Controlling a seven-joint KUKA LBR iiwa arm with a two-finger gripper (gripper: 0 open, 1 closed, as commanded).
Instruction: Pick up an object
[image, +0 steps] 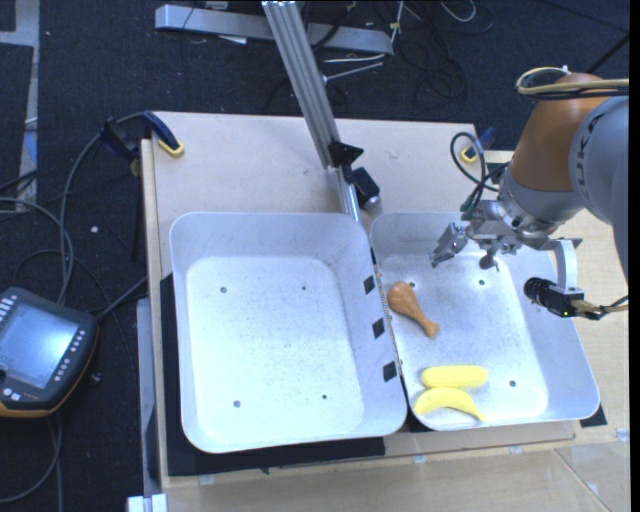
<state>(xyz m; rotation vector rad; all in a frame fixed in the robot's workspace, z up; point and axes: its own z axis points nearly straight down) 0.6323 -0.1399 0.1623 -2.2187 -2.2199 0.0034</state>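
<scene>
While the gripper (465, 248) hovers open, drumstick (411, 307) below-left, apart, bananas (452, 389) nearer the front.

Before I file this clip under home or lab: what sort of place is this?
Most likely a robotics lab test bench: a KUKA arm over two white bins, a teach pendant on the dark floor, loose cables, and toy food as props.

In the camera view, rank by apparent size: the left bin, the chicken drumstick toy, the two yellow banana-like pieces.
1. Left bin, by far the largest.
2-4. Drumstick toy, upper yellow piece and lower yellow piece look too alike to rank.
</scene>
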